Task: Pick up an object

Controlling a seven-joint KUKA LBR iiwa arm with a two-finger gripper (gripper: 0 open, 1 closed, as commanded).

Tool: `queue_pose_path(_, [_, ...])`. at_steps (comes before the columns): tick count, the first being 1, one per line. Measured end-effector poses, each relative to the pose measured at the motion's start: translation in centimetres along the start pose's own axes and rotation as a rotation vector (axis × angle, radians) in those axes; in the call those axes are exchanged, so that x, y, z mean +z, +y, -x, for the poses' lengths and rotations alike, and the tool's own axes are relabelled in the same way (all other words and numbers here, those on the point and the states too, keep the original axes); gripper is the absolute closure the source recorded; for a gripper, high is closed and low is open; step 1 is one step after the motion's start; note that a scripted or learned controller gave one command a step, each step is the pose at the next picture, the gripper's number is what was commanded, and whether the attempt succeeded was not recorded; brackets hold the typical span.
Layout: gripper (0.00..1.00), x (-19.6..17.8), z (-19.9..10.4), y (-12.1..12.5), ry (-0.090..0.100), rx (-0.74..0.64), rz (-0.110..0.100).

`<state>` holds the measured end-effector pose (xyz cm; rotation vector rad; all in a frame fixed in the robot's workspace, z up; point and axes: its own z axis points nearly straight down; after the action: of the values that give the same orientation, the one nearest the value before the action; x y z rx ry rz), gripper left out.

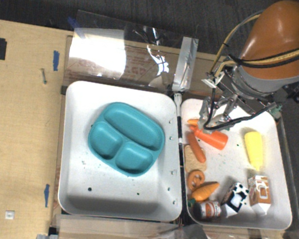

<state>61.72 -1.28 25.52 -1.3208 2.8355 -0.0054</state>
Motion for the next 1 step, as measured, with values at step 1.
queue_pose_path(1, [1.00,-1.00,0.23,0.00,-0.007,0.001,-0.003])
